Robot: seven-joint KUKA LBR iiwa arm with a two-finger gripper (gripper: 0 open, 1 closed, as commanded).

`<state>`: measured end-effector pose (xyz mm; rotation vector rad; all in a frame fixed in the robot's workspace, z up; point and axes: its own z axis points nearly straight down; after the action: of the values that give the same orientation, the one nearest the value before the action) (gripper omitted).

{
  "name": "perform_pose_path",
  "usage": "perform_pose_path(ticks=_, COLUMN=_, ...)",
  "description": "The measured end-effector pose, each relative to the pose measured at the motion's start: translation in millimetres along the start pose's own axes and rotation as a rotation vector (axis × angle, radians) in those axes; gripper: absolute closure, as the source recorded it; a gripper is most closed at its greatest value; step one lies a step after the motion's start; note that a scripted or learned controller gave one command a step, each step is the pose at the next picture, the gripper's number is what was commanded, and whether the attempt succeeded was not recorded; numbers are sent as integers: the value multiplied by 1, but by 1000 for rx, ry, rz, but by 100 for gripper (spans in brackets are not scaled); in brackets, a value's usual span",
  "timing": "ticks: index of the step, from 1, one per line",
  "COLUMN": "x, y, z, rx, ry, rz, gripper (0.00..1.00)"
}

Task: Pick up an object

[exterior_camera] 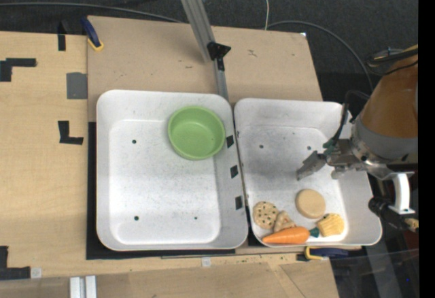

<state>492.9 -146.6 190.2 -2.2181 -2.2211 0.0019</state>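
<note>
Leftward, green bowl [196, 132] in left bin [115, 154]; right bin [285, 120] holds carrot [287, 236], cookie [264, 213]; pincer [311, 165] apart.

Arm enters from right; end effector [311, 166] angled down-left, holding nothing.

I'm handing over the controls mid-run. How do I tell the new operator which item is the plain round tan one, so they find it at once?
Look at the right-hand white bin, at the cluster of toy foods in its near corner. The tan disc lies at the top of that cluster, nearest the gripper. Unlike the speckled cookie, orange carrot and yellow corn piece, it is smooth and unmarked.
</note>
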Motion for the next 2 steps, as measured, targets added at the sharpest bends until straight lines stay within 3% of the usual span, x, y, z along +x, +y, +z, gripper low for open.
perform_pose_path(ticks=1, x=0, y=0, z=0, rx=0, ry=0, rz=0, gripper=0)
perform_pose_path(ticks=2, x=0, y=4, z=63, rx=5, ry=1, rz=0, gripper=0)
